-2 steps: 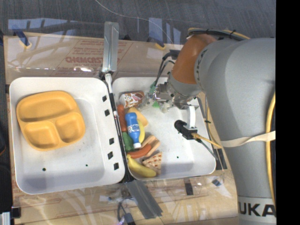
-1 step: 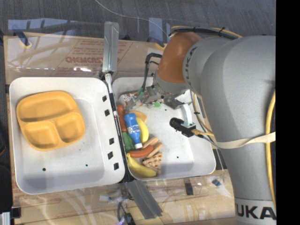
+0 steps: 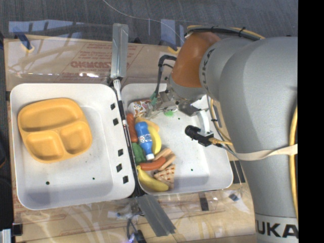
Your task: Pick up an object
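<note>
White plastic walls of the right bin (image 3: 215, 178) have crowded the toys against its left side, a blue bottle (image 3: 144, 138) lying on a banana (image 3: 156, 142) with a second banana (image 3: 151, 182) and a sausage (image 3: 154, 163) below, so I judge the pile's top easiest to reach. My tool (image 3: 163, 103) hangs low over the bin's far end beside a wrapped packet (image 3: 140, 107); whether it is apart or together I cannot tell. The yellow tray (image 3: 53, 129) sits alone in the left bin (image 3: 30, 196).
</note>
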Robot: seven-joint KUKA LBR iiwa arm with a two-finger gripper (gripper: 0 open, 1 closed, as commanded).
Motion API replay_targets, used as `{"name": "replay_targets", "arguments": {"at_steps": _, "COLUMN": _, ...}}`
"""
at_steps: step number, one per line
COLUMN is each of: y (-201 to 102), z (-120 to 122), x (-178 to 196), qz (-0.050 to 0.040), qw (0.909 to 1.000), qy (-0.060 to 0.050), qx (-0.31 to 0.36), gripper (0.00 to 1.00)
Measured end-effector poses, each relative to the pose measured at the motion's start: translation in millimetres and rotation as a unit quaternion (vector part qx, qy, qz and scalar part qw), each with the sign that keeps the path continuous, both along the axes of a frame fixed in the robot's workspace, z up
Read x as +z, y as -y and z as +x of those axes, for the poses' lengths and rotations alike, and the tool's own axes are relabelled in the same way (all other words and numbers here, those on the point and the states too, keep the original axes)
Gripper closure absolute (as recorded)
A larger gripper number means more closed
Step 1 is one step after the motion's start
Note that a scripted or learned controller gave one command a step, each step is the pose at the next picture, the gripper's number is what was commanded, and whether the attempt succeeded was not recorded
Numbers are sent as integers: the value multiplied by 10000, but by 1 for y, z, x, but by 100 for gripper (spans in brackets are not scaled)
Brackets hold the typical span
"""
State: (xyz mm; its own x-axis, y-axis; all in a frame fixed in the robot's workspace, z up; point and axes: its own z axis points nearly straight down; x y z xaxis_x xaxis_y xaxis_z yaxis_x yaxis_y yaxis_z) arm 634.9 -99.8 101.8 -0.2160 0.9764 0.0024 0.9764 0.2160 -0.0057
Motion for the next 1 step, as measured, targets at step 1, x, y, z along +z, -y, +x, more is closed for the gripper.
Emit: {"name": "replay_targets", "arguments": {"at_steps": 1, "y": -16, "z": -62, "x": 93, "qz": -5, "qw": 9968, "qy": 33, "qx": -802, "gripper": 100}}
